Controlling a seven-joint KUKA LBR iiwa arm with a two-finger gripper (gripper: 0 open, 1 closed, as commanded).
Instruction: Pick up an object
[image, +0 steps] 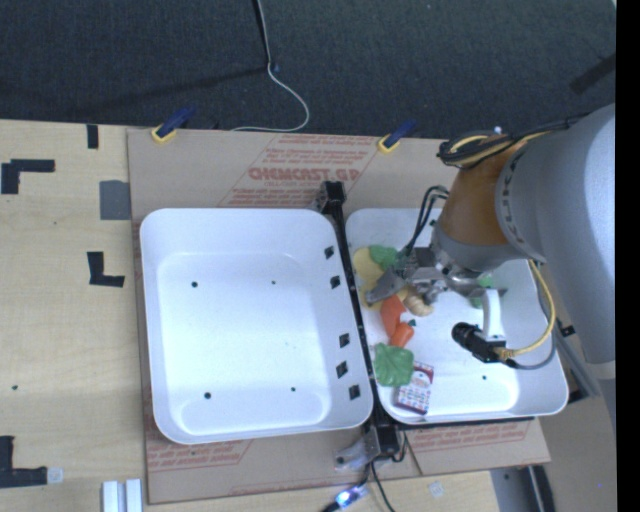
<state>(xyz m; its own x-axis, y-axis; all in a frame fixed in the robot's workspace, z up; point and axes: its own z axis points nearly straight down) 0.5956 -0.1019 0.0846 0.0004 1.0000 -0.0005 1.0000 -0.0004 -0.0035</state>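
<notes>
Several small objects crowd the right bin; gripper perhaps among them, jaw state unreadable.

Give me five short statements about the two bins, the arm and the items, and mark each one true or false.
1. The arm's gripper is over the right bin. True.
2. The orange carrot-like item lies in the left bin. False: it lies in the right bin, near the divider.
3. A small red and white packet sits near the right bin's front edge. True.
4. The green leafy item sits at the far corner of the left bin. False: it is in the right bin, beside the packet.
5. The bins rest on a cardboard sheet. True.
</notes>
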